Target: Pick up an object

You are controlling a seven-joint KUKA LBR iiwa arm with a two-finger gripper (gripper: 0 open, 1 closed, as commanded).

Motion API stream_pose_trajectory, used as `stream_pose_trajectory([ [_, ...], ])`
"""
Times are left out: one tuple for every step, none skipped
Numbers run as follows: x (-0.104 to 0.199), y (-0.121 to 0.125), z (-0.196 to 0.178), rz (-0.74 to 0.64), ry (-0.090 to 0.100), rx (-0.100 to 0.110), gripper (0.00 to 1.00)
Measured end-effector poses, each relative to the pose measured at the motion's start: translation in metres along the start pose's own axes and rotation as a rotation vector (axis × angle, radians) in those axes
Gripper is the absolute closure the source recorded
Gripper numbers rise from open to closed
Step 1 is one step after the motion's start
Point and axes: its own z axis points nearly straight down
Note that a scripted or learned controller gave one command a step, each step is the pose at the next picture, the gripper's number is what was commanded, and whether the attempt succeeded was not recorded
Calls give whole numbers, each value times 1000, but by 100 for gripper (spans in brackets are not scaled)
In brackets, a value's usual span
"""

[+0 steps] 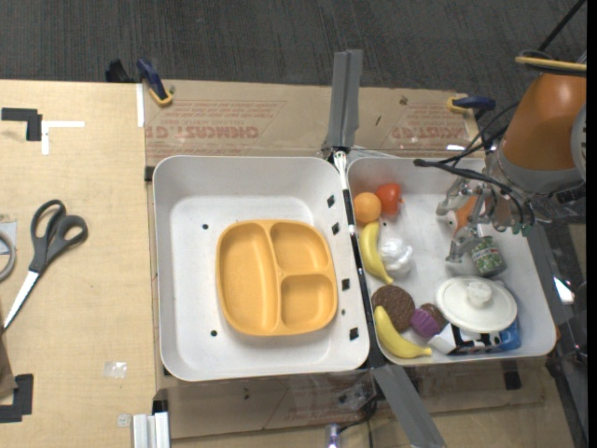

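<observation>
Scissors with black handles [42,241] lie at the near left on the pale wooden surface [84,343], well apart from both bins. Left white bin [177,343]: one yellow three-compartment plastic plate [277,276], centred, nothing on it.

Right white bin [424,174]: crowded. Along its left wall, an orange ball-like fruit [367,206] touching a red tomato-like fruit [389,195]; below them a yellow banana [371,253] beside a white crumpled lump [396,255]; then a brown round disc [393,303], a small purple object [427,321] and a second yellow banana [397,340]. Further right, a white lidded bowl [477,304].

Grey arm's hand [471,227] hangs low in the bin's right half, just above a small green speckled jar [487,258]. Cannot tell whether it is spread or pinching; nothing visibly held.

Judgement: approach/grasp step. Likely target is the jar. Next move calls for a centred descent and firm closure, avoiding the bowl.
</observation>
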Motion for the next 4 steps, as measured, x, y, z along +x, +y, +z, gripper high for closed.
stream_pose_trajectory([
  [-29, -25, -1, 80, -4, 1, 0],
  [-26, -8, 0, 93, -1, 0, 0],
  [-32, 4, 0, 253, -2, 1, 0],
  [-34, 5, -11, 250, -9, 2, 100],
])
